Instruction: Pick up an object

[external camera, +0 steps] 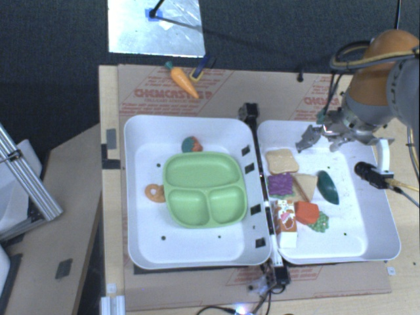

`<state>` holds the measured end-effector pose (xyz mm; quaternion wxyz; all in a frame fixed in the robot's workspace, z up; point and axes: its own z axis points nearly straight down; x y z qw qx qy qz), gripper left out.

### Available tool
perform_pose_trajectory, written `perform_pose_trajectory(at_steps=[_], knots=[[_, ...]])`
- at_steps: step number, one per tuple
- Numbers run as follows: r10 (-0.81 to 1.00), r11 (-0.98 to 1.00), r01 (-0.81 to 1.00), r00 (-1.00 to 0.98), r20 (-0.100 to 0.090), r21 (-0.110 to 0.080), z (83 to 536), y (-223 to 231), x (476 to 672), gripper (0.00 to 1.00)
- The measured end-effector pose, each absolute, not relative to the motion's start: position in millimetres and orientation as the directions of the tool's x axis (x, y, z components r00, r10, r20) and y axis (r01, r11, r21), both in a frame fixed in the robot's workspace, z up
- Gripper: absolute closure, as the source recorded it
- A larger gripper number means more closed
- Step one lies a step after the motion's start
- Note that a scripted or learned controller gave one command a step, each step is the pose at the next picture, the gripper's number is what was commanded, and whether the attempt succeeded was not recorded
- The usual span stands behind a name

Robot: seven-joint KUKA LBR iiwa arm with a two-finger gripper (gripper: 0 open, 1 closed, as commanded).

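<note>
My gripper (320, 142) hangs over the back of the right bin (374, 241), its two fingers spread open with nothing between them. Just in front of it and to the left lies a tan bread slice (281, 161). A dark teal oval object (327, 186) lies below the gripper. Further forward are a purple piece (281, 184), a second tan slice (304, 188), a red piece (306, 212), a green broccoli-like piece (320, 224) and a small printed carton (284, 219). The gripper touches none of them.
The left bin (141, 241) holds a green divided plate (202, 189), a brown ring (155, 193) and a small orange-and-teal ball (191, 144). A toy carrot (184, 82) lies on the cardboard behind the bins. A black divider (259, 176) runs between the bins.
</note>
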<state>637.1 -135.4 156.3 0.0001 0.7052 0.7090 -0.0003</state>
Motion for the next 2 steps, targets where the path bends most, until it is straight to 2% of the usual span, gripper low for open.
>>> perform_pose_trajectory(at_steps=[1,2], knots=[[1.000,0.003,1.000,-0.003,0.000,-0.002,94.2,-133.1,634.7,0.00],[1.000,0.003,1.000,-0.003,-0.001,0.002,86.2,-132.9,636.2,0.00]])
